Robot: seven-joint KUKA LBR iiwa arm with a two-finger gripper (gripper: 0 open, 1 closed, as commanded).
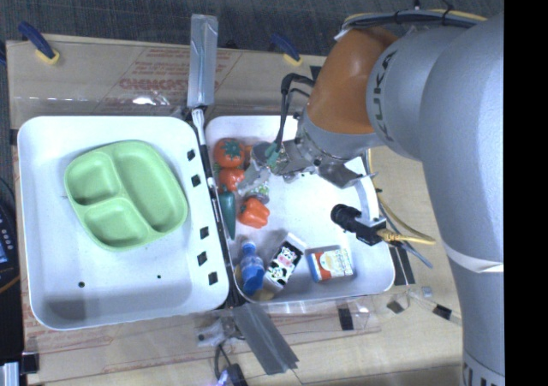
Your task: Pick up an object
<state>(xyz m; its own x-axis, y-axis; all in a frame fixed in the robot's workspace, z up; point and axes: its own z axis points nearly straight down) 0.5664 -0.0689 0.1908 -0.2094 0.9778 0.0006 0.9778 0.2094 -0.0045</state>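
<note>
My gripper hangs low over the back left part of the right bin. Right beside it to the left lie a red tomato and a smaller orange piece. Just below the gripper is a crinkled silvery item, and I cannot tell whether the gripper touches it. An orange pepper lies further toward the front, with a dark green vegetable along the bin's left wall. Near the front wall sit a blue bottle, a cow-patterned carton and an orange and white box.
The left bin holds a pale green divided plate. A raised divider runs between the two bins. The arm's grey and orange body covers the right bin's back right corner.
</note>
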